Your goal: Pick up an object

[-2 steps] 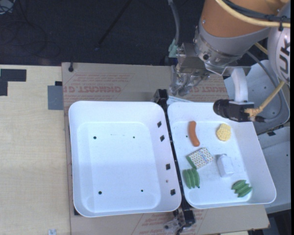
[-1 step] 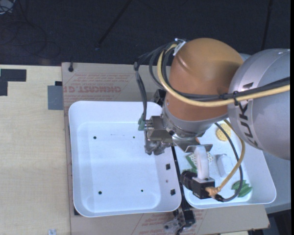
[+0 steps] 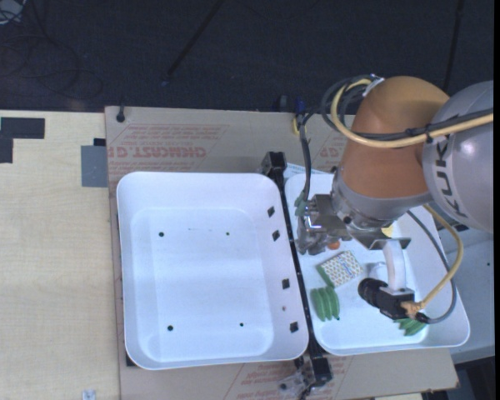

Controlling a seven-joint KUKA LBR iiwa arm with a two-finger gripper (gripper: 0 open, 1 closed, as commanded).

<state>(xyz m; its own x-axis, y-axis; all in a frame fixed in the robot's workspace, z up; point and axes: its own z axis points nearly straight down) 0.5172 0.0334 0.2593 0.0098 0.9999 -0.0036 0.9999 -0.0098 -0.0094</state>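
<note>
Hovering low over the right-hand shallow white bin, my claw sits near that bin's left wall. I judge this to be the approach step, since every object looks to be lying on the bin floor. Whether the claw is spread or pressed together I cannot tell from this slant. Just below it lies a flat pale tile speckled with green dots. Just past that lies a dark green ridged piece, and a small bright green scrap lies well apart near the lower right corner. Next I would centre over the speckled tile, the nearest candidate, and descend straight. Being flat, it may resist an edge pinch, so the ridged piece may be the safer choice.
</note>
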